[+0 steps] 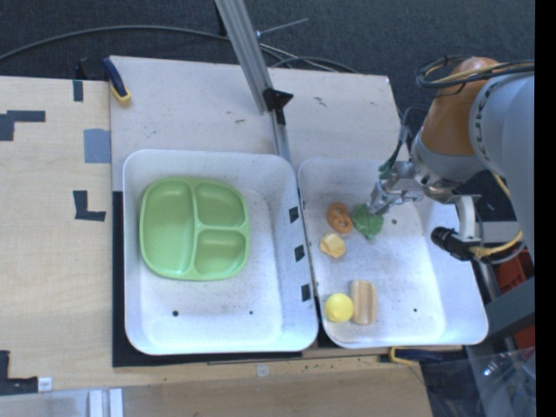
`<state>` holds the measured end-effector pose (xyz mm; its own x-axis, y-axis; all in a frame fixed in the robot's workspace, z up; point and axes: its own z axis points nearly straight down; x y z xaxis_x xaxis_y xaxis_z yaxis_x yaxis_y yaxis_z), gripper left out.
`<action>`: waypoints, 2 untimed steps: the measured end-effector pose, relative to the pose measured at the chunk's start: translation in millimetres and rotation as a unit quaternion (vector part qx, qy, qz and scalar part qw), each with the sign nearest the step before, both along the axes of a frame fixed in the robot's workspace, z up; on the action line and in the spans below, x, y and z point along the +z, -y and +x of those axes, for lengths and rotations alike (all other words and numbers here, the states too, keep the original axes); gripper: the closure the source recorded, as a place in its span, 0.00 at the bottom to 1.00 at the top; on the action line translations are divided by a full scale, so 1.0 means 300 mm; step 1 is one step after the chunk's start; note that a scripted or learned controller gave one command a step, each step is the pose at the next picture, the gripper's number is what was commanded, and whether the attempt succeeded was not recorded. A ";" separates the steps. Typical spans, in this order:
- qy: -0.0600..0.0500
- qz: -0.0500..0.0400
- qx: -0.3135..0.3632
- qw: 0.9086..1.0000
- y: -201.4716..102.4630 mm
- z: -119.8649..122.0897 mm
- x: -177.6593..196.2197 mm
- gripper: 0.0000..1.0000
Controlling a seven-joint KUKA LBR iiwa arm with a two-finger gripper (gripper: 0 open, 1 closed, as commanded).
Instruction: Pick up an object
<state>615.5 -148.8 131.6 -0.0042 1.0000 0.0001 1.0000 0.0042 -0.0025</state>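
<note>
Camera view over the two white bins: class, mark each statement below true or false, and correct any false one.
1. The green divided plate lies in the left bin. True.
2. The yellow ball sits in the left bin. False: it is in the right bin, beside the tan block.
3. The gripper is over the right bin, next to the green item. True.
4. The orange item rests on the green divided plate. False: it lies on the right bin's floor.
5. The arm enters from the view's left. False: from the right.
</note>
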 end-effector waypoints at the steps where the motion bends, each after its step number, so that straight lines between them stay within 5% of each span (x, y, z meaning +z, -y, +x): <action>1: 0.004 -0.001 -0.001 1.000 -0.006 0.035 0.193 1.00; 2: 0.004 -0.001 -0.001 1.000 0.020 0.058 0.378 1.00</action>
<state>632.7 -154.8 245.1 -0.0024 1.0000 -0.0017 1.0000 0.0024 0.0052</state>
